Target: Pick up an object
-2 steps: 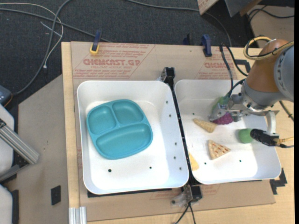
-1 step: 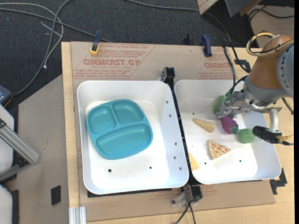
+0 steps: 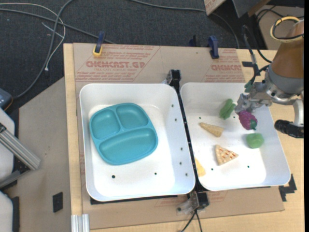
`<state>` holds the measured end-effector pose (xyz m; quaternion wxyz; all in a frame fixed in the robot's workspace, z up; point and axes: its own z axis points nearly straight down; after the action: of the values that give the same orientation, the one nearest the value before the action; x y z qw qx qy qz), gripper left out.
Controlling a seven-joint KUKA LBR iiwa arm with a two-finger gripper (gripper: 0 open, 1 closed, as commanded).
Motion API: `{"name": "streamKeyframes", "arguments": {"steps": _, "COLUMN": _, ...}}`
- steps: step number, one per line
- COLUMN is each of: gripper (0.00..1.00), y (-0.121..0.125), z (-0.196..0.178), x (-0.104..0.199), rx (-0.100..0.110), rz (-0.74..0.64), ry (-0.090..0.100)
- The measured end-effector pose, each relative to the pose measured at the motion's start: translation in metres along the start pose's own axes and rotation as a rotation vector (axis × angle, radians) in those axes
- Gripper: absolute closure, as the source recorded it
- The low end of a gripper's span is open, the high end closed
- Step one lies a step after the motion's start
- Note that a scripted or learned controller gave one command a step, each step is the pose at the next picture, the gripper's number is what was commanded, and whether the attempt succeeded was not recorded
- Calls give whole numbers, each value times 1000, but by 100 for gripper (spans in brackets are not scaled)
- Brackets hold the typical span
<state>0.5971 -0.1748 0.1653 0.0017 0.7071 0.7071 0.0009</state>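
Bench top of brown board carries two shallow white bins side by side, the left bin holding a teal divided plate with three compartments. The right bin holds the loose toy food: a green pickle-like piece near the upper middle, a tan wedge lower and to its left, a pizza slice below that, a small yellow piece against the bin's left wall, a round green piece toward the right, and a purple grape bunch just above it. The gripper hangs over the right bin's upper right part, directly above the grape bunch and just right of the pickle-like piece; whether it clasps anything cannot be told from this angle. Blue clamps pin the board's far edge.
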Motion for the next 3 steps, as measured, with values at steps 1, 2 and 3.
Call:
{"name": "streamKeyframes", "arguments": {"steps": 1, "gripper": 100, "y": 4, "z": -63, "x": 1, "rx": -1, "rz": -1, "ry": 0}}
{"name": "streamKeyframes", "arguments": {"steps": 2, "gripper": 100, "y": 5, "z": -116, "x": 1, "rx": 0, "rz": -1, "ry": 0}}
{"name": "streamKeyframes", "arguments": {"steps": 3, "gripper": 100, "y": -12, "z": -117, "x": 47, "rx": 6, "rz": -1, "ry": 2}}
